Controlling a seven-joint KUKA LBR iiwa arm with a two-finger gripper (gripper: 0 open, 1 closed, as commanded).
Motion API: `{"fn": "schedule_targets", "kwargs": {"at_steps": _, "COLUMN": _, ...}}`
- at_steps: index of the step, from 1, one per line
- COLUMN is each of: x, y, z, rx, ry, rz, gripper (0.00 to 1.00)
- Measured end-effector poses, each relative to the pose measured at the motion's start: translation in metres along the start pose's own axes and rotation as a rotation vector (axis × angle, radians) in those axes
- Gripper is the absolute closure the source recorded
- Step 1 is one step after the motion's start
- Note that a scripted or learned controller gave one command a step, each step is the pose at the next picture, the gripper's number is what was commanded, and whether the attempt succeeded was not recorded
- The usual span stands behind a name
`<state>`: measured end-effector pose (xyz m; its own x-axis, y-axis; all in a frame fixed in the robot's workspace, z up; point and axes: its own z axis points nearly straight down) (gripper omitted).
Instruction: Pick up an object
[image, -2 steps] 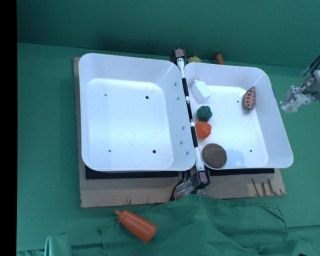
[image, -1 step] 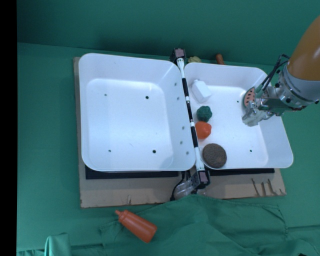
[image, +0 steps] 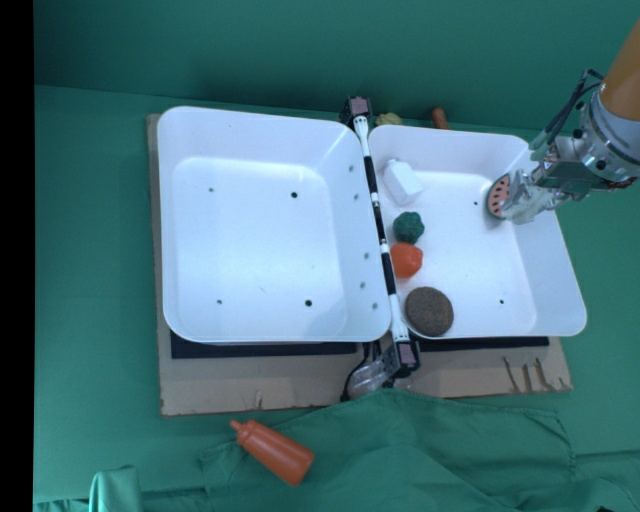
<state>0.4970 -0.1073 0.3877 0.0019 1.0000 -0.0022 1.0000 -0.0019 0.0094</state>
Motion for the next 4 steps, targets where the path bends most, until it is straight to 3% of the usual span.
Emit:
{"fn": "schedule_targets", "kwargs": {"at_steps": 1, "x": 0.038, "y": 0.079, "z": 0.011, "rx": 0.001, "ry": 0.000, "rz": -0.004, "gripper": 1.00}}
{"fn": "schedule_targets", "kwargs": {"at_steps": 2, "x": -0.002, "y": 0.033, "z": 0.010, "rx": 0.008, "ry": 0.001, "rz": 0.006, "gripper": 1.00}}
{"fn": "schedule_targets", "kwargs": {"at_steps": 3, "x": -0.059, "y": 0.044, "z": -0.001, "rx": 0.002, "ry": -0.003, "rz": 0.007, "gripper": 1.00}}
{"fn": "schedule_targets", "kwargs": {"at_steps": 4, "x": -0.004, "y": 0.091, "z": 0.029, "rx": 0.005, "ry": 0.001, "rz": -0.004, "gripper": 1.00}}
